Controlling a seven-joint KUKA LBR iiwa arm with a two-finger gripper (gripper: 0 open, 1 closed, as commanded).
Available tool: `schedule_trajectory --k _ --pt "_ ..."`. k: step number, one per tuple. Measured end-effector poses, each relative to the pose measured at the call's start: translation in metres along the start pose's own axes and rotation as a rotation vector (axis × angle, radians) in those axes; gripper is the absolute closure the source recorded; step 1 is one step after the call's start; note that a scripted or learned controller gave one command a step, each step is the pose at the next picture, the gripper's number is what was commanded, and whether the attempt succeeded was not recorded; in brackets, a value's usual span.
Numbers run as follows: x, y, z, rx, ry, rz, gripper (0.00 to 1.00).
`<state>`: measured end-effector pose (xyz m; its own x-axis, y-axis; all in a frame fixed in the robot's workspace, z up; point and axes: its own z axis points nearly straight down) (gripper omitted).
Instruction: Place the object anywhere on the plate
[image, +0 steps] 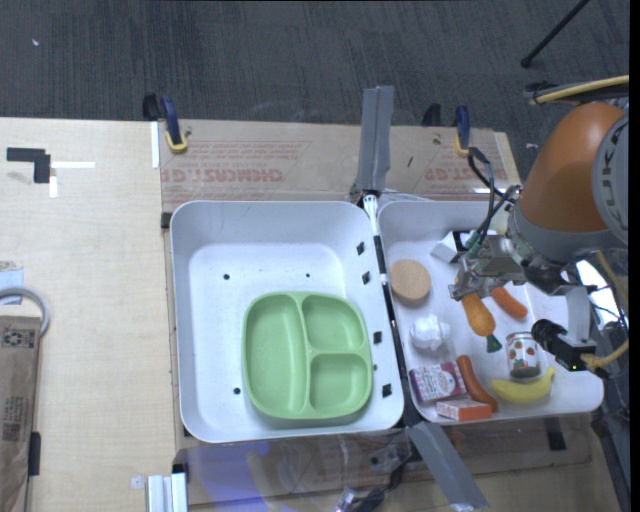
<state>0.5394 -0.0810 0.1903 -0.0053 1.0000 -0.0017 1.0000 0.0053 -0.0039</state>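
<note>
Camera view, from above. The gripper (478, 283) is hanging over the right bin (580, 400), its metal fingers pointing down and toward the left; whether the jaws are spread or pressed together cannot be told, as cables and linkage are blurring them. Just below the jaws, a smooth orange carrot (479, 315) with a small green top is lying in the bin, its long axis running obliquely from upper left to lower right, the green end pointing away from the jaws; whether it is touching the fingertips cannot be told. Beside the jaws on the right, a shorter orange-red sausage-shaped piece (510, 301) is lying at a similar slant. To the left of the jaws a flat tan disc (410, 281) is resting, and below that a crumpled white lump (427, 332). Farther below the jaws are sitting a small printed jar (521, 356), a curved yellow banana (523, 387), a red sausage (474, 381) and a glossy pink pouch (436, 382). Well to the left of the jaws, in the left bin (200, 300), a matte green plate (308, 354) with three rounded compartments is lying flat.
</note>
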Motion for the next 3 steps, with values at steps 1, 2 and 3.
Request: schedule_trajectory --k 1,2,3 --pt "0.076 0.014 -0.001 -0.002 0.000 -0.158 1.00" --pt "0.148 0.016 -0.001 -0.002 0.000 -0.204 1.00" --pt "0.148 0.016 -0.001 -0.002 0.000 -0.204 0.00"
